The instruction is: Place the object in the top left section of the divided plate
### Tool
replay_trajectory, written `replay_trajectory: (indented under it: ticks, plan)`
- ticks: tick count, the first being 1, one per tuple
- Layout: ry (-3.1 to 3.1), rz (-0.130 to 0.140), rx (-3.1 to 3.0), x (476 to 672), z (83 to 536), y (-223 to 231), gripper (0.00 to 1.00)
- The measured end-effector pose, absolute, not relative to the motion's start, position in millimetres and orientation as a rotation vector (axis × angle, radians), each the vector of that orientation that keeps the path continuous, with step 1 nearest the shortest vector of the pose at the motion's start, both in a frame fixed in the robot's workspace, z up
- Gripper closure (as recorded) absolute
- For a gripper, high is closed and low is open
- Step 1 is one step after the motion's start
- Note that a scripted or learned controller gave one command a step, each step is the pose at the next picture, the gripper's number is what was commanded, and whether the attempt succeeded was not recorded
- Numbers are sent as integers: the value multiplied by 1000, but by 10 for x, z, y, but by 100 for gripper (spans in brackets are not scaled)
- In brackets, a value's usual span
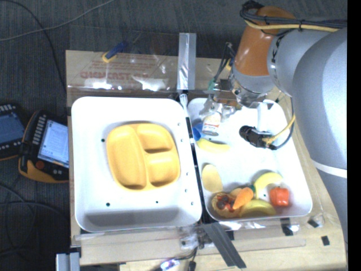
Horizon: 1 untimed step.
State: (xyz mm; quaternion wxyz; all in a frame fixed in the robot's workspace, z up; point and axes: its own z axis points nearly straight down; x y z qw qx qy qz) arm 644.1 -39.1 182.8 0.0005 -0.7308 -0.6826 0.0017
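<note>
A yellow divided plate [131, 176] lies in the middle of the left bin [90, 208]. It has one long section on its left and two smaller ones on its right, all bare. My gripper [219, 107] hangs over the upper left part of the right bin [293, 168]. A small bottle with a white and red label [211, 125] is right below it, touching or nearly touching its tip. I cannot make out whether the bottle is gripped.
Beside the bottle are a blue piece [196, 132] and a pale yellow slice [213, 146]. Toy foods crowd the bin's near end: a pale oval [211, 178], a carrot [243, 196], a banana [258, 208], a tomato [280, 196]. A black cable fitting [251, 134] hangs nearby.
</note>
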Motion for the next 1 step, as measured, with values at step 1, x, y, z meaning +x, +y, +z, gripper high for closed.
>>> replay_trajectory:
  ticks: [1]
  plan:
    - [-2149, 4, -2290, 6207, 1825, 418, 100]
